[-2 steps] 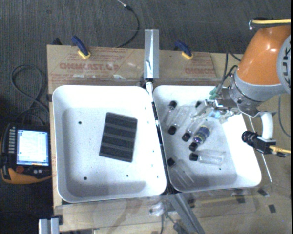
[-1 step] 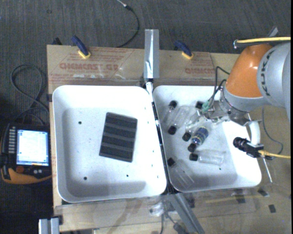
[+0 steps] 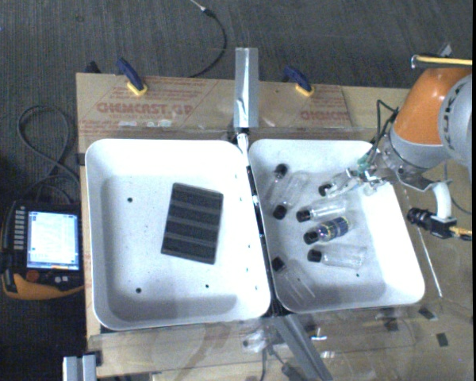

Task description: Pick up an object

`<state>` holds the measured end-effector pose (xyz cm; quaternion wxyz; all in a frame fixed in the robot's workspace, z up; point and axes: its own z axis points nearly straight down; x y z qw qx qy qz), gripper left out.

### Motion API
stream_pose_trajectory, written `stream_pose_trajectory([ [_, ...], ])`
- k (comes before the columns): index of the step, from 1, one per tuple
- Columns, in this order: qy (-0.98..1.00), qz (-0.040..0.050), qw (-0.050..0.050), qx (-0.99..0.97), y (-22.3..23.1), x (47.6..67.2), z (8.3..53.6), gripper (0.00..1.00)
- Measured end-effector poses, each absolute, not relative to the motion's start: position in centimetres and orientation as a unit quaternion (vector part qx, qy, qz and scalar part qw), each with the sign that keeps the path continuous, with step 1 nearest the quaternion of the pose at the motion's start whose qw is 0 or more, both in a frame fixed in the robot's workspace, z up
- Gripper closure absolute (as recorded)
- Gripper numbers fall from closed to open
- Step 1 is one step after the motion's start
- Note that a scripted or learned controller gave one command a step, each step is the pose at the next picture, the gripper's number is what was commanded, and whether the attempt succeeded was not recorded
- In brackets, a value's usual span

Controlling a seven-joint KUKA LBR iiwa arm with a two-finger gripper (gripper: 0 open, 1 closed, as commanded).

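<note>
vials (image 3: 327,230): clear, black caps | lying scattered | right bin (image 3: 397,292)

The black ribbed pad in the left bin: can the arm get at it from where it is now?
Probably yes. The black ribbed pad lies flat and alone in the left bin, with nothing on it or beside it. The arm is over the right bin and must cross the low walls between.

Arm (image 3: 448,125): grey casing | broad rounded orange band above wrist | pale metallic hand (image 3: 365,173) | dark cable alongside
</note>
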<state>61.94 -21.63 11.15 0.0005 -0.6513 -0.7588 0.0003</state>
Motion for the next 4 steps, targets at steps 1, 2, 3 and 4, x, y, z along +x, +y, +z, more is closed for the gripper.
stream_pose_trajectory([
  [1, -0.77, -0.0019, -0.007, -0.638, -19.6, 57.3, 9.1, 0.0],
  [2, -0.776, -0.0001, 0.001, -0.631, -22.0, 66.9, 11.6, 0.0],
  [3, -0.801, 0.0023, -0.004, -0.598, -18.5, 66.9, 8.8, 0.0],
  [4, -0.802, 0.0009, -0.007, -0.597, -18.4, 67.1, 10.1, 1.0],
])
